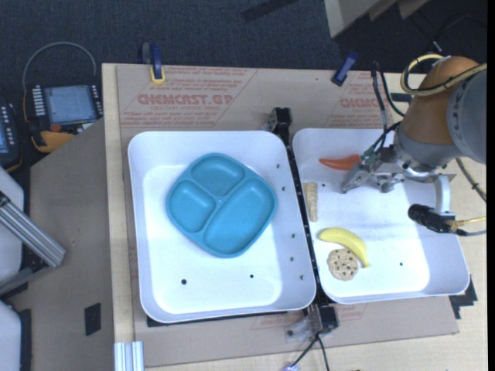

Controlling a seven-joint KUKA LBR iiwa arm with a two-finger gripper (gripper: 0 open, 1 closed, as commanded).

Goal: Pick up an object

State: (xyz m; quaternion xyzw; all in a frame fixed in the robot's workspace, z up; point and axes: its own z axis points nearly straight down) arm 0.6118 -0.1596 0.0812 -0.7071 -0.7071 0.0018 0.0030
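Note:
In the right bin (441, 280) lie an orange-red carrot-like piece (339, 162) at the back left, a yellow banana (345, 243) near the front, a round cookie (343, 264) just below the banana, and a pale cracker stick (311, 201) along the left wall. My gripper (367, 182) hangs over the back of this bin, just right of and slightly in front of the orange piece. Its fingers stand open with nothing between them.
The left bin (155, 284) holds a blue divided plate (222, 204). The grey arm with its orange band (433, 110) and cables cover the right bin's back right corner. A black divider with clamps runs between the bins.

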